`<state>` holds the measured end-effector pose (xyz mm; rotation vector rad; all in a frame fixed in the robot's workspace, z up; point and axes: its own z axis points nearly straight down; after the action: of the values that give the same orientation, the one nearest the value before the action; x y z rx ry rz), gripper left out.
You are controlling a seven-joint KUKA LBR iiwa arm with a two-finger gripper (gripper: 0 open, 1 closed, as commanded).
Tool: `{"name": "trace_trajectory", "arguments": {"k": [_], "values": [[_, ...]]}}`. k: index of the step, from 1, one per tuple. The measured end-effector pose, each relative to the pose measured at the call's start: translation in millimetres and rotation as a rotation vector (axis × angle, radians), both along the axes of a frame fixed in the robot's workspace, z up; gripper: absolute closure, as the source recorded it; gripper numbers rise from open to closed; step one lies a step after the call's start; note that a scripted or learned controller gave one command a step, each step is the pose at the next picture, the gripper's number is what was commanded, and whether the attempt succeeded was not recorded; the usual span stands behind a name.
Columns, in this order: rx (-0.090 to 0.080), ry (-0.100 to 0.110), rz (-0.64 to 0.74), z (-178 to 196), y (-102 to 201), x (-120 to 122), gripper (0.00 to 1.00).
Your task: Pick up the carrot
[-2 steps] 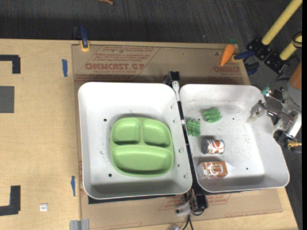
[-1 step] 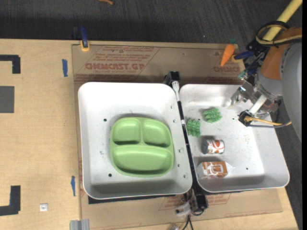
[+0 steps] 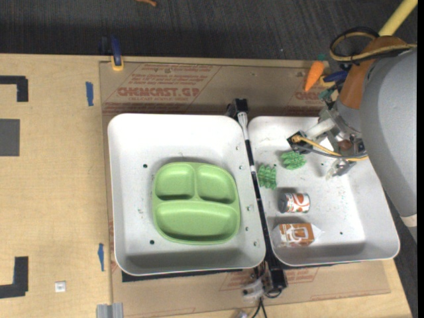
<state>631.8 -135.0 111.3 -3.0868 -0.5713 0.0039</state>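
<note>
- Carrot [image 3: 313,76]: orange, lying outside the bins on the cardboard at upper right of the frame, just above the right bin's [image 3: 371,244] far rim, close to the arm's cabling.
- Gripper [image 3: 334,152]: low over the upper right of the right bin, near a green toy [image 3: 291,159]; whether it is clenched or released cannot be told; nothing seen in it.
- Step judged: approach, not yet a grasp.
- Next move calls for lifting clear of the rim and shifting toward the frame's top, over the carrot.
- Can [image 3: 293,202], packet [image 3: 295,234] and green tray [image 3: 196,201] are not involved.
</note>
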Motion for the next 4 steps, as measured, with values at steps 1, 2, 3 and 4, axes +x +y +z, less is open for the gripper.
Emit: {"name": "trace_trajectory", "arguments": {"k": [1,2,3,4], "values": [[-0.002,-0.003,0.082,53.6,-89.6,18.5,0.0],[-0.001,-0.001,0.083,52.5,-88.4,18.5,0.0],[-0.001,-0.001,0.083,52.5,-88.4,18.5,0.0],[0.019,0.01,-0.159,-13.8,-80.2,25.7,0.0]]}}
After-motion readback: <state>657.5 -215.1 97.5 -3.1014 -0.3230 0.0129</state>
